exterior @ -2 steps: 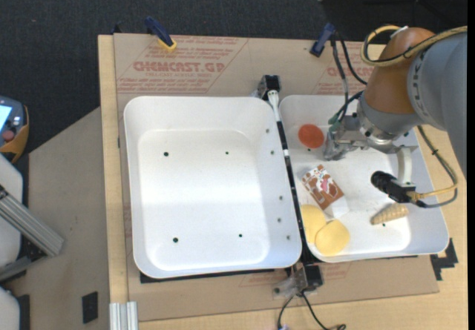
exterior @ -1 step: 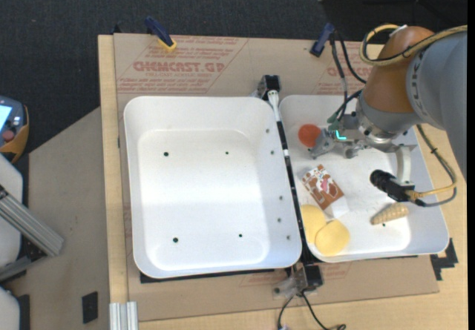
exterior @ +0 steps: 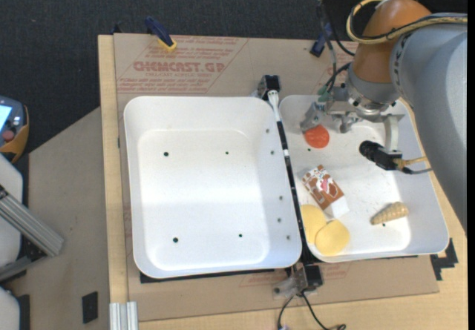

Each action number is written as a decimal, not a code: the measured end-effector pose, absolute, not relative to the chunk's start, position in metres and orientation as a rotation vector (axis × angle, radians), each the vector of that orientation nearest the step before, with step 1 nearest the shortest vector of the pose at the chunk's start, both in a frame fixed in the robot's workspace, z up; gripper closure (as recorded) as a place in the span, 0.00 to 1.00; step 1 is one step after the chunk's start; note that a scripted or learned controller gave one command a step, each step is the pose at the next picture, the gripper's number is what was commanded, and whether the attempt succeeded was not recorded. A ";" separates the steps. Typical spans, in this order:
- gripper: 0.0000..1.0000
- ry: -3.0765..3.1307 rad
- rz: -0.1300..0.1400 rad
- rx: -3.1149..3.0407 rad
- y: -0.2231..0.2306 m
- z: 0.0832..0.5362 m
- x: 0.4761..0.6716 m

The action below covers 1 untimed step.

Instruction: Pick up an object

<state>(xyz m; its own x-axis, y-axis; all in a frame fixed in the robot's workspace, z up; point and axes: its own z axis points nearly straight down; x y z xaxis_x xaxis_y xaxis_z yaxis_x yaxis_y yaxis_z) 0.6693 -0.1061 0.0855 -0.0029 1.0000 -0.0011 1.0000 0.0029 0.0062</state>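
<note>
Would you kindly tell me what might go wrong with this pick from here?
The red round object sits just beside the gripper, near the right bin's far corner; it may roll off or get shoved against the wall instead of caught. If it rolls, it could knock the brown-and-white packet nearby.

In the right bin (exterior: 417, 233), the gripper (exterior: 327, 116) sits at twelve o'clock beside a red ball (exterior: 318, 137), a packet (exterior: 323, 189) central, yellow discs (exterior: 327, 233) at seven, a cone (exterior: 390, 212) at four.

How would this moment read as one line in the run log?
gripper: over right bin, close to red ball | held: nothing seen | also in bin: snack packet, two yellow discs, tan cone
</note>
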 end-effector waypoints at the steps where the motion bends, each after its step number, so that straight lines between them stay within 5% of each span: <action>1: 0.00 2.224 -0.003 2.225 -0.091 0.085 0.635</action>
<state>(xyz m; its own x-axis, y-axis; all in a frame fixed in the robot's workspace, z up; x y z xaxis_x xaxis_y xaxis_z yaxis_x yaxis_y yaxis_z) 0.6354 -0.0906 0.0848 0.0007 1.0000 0.0013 1.0000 -0.0006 -0.0044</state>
